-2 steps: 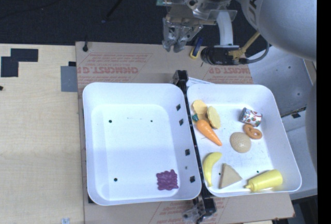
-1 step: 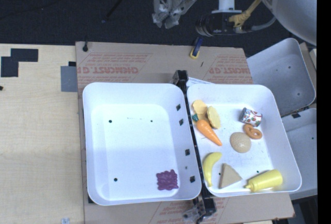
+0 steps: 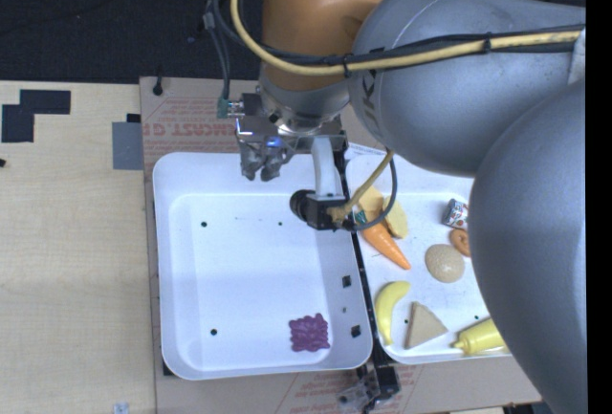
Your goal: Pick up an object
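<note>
My gripper (image 3: 262,163) hangs over the far rim of the left bin (image 3: 239,278), open, with nothing between its fingers. A purple bunch of grapes (image 3: 309,332) lies at the near right corner of that bin, far below the gripper in the view. The right bin (image 3: 424,199) holds an orange carrot (image 3: 389,247), a yellow banana (image 3: 388,305), a round beige piece (image 3: 445,263), a tan wedge (image 3: 421,325), a yellow bottle (image 3: 478,337) and a small can (image 3: 455,211). The arm hides much of the right bin.
The two bins meet along a dividing rim (image 3: 346,288). Brown cardboard (image 3: 191,120) lies under them, and a pale bench top (image 3: 67,240) stretches to the left. The big grey arm covers the upper right of the view.
</note>
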Motion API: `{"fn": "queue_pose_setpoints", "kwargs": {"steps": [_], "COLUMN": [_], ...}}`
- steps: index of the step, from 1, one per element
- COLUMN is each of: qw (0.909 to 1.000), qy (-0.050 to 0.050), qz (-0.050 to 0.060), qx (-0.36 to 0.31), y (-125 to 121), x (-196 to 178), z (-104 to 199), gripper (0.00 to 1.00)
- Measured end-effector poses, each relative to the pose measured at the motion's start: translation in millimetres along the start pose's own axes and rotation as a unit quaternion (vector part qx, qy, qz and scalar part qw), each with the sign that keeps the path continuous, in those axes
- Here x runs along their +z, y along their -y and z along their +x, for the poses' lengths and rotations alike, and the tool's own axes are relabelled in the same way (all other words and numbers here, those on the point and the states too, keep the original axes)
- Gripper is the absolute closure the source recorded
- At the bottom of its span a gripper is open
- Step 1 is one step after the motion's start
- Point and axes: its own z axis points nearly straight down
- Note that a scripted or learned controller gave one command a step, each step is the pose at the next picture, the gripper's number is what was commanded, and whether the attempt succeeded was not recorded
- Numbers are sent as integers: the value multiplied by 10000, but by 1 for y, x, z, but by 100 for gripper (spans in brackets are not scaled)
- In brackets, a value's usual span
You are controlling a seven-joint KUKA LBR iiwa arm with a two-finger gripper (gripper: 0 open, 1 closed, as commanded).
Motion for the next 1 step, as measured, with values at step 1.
{"fn": "queue_pose_setpoints", "kwargs": {"steps": [1], "qw": [10000], "qy": [-20], "qz": [-38], "qx": [-19], "y": [14], "x": [75], "z": [48], "gripper": [100]}}
